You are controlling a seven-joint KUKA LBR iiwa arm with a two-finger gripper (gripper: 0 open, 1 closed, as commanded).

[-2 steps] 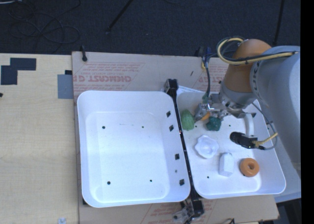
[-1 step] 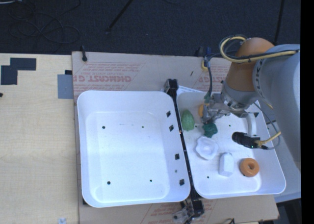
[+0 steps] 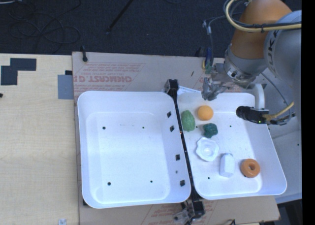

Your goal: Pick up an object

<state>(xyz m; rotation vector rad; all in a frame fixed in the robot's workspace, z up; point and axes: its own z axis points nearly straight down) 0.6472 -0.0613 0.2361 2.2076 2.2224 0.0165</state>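
Note:
The right bin (image 3: 268, 170) holds several small objects: an orange ball (image 3: 204, 112), a light green oval piece (image 3: 187, 120), a dark teal lump (image 3: 210, 130), a white cup-like piece (image 3: 207, 149), a white block (image 3: 226, 164) and an orange ring (image 3: 250, 168). My gripper (image 3: 211, 92) hangs over the bin's far edge, just above and behind the orange ball. It points down, and nothing shows between its fingers.
The left bin (image 3: 88, 120) sits beside the right one, with a black clip strip (image 3: 178, 135) along the shared wall. Cardboard (image 3: 113, 74) lies under both bins. A black cable part (image 3: 250, 114) juts over the right bin's far right side.

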